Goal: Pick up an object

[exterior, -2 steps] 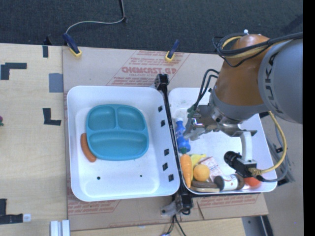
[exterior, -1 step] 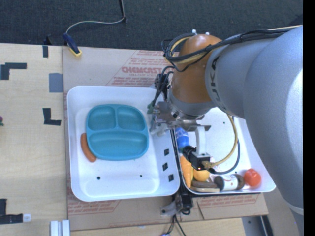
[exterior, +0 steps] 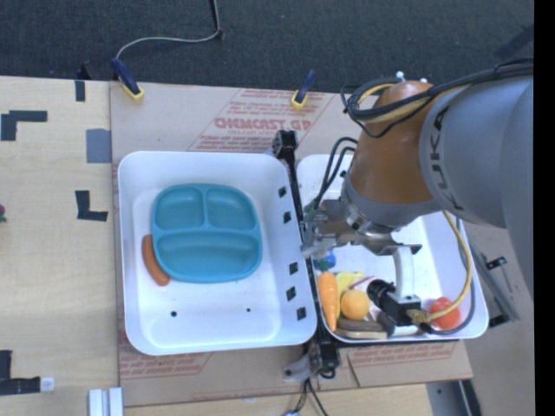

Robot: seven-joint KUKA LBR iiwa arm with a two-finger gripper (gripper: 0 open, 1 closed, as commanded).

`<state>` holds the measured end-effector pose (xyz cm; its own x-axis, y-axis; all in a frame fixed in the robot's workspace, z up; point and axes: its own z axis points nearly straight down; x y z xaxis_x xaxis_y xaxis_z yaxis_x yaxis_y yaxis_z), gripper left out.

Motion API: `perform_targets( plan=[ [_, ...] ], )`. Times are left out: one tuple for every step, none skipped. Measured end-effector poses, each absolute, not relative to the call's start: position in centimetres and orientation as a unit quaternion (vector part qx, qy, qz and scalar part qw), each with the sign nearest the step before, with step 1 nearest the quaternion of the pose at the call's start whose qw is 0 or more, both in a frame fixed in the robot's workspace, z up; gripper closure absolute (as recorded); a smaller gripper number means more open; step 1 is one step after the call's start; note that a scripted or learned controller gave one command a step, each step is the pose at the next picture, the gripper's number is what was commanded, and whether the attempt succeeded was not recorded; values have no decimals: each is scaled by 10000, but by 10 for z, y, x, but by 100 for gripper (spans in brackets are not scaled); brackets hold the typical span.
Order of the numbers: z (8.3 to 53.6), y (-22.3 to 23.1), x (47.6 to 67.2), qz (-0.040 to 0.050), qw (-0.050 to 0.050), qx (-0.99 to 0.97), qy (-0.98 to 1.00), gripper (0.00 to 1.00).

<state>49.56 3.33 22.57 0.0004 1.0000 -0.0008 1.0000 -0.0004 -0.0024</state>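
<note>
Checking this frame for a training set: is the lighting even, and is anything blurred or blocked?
Camera view: light is soft and even, with faint shadows inside the left bin; the blue tray and carrot are sharp; the arm blocks much of the right bin.

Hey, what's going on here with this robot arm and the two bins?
A grey and orange robot arm is reaching from the right down into the right bin, its gripper low near that bin's left wall, just above a pile of toy food: a carrot, an orange and a red piece. Nothing visible sits between its fingers. The left bin holds a blue divided plate with a toy sausage beside it.
</note>
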Motion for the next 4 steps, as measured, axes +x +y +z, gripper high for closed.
perform_targets(
  plan=[
    [250, -35, 530, 7, -4, -7073, -7069, 100],
    [260, 38, 508, 5, 10, -7064, -7078, 100],
    [260, 38, 508, 5, 8, -7065, -7077, 0],
    [191, -26, 556, 15, 7, -7073, -7069, 0]
  ],
)
